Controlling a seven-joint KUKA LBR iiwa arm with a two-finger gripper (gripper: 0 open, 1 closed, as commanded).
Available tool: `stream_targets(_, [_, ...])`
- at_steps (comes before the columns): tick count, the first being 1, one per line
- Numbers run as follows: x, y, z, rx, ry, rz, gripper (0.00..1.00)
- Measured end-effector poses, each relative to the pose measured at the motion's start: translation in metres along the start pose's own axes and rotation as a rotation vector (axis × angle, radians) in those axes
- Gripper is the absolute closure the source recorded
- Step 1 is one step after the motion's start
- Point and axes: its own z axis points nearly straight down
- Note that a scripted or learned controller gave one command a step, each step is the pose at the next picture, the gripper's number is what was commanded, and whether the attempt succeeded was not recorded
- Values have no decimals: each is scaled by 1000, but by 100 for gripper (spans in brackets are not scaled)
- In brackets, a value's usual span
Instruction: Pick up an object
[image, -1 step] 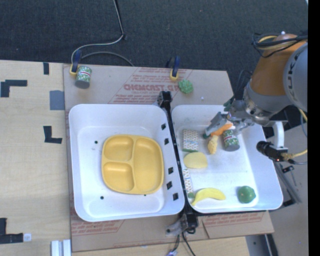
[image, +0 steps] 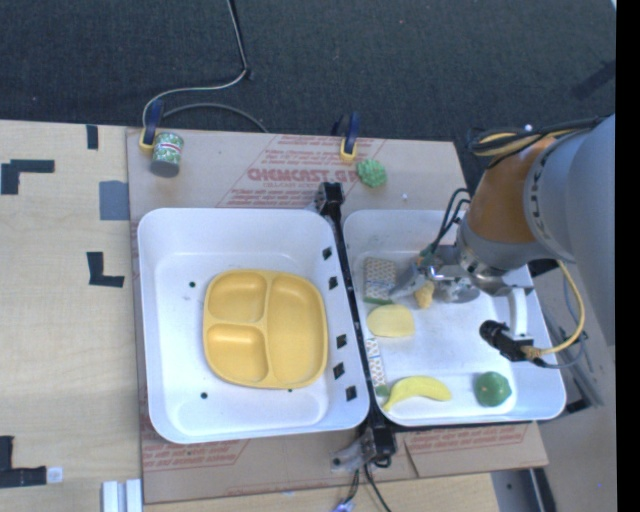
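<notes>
— We look down on a pale wood desk (image: 60, 330) with a dark carpet beyond its far edge. A sheet of brown cardboard (image: 270, 175) lies on it, and on that we see two shallow white bins side by side.

— What do we have in the left bin (image: 165, 300)?

— A yellow divided plate (image: 266, 328) with three compartments, lying flat near the middle.

— And the right bin (image: 530, 400)?

— Several small things. A pale yellow rounded piece (image: 391, 321) sits near the left wall, a banana (image: 418, 390) lies near the front, and a green round fruit (image: 491, 389) sits in the front right corner. Near the back left we see a small grey grater-like object (image: 378, 276).

— Where is the arm?

— The grey arm with its orange band (image: 510, 205) reaches in from the right, over the back of the right bin. Its pincer (image: 432, 283) hangs low there, just right of the grey object and just behind the pale yellow piece. A small yellow bit (image: 425, 295) shows at its tip.

— Does it hold that bit?

— We cannot tell. The fingers are too small and blurred for us to judge how far apart they stand.

— Anything outside the bins?

— A small can (image: 166, 153) and a green lump (image: 372, 173) rest on the cardboard behind them.
</notes>
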Motion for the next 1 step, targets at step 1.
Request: stream_targets(1, [1,0,-10,2,3,-1,100])
